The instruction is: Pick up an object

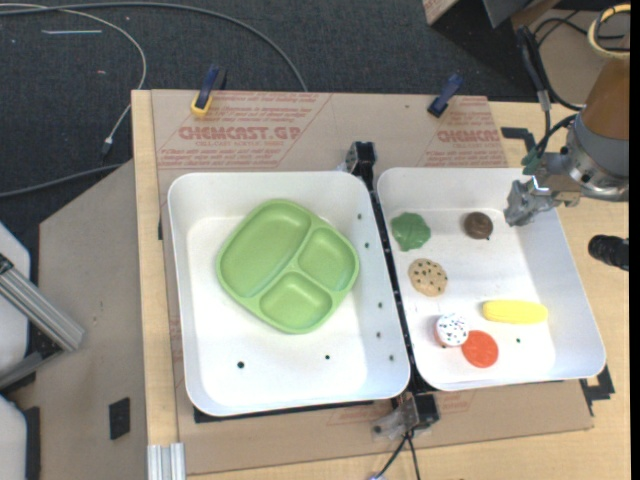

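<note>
The right bin (pixel 575 298) holds several small items: a green leafy piece (pixel 410 231), a dark brown round piece (pixel 478 225), a chocolate-chip cookie (pixel 428 276), a yellow oblong piece (pixel 515 312), a white sprinkled round piece (pixel 452 329) and an orange-red disc (pixel 481 350). My gripper (pixel 522 208) hangs over the bin's far right part, just right of the brown piece. Nothing shows between its fingers.
The left bin (pixel 200 368) holds a green divided plate (pixel 288 265). Blue clamps (pixel 208 88) (pixel 446 94) pin the cardboard sheet at the back. A black clip (pixel 361 156) sits between the bins at the far edge. Cables run across the dark floor behind.
</note>
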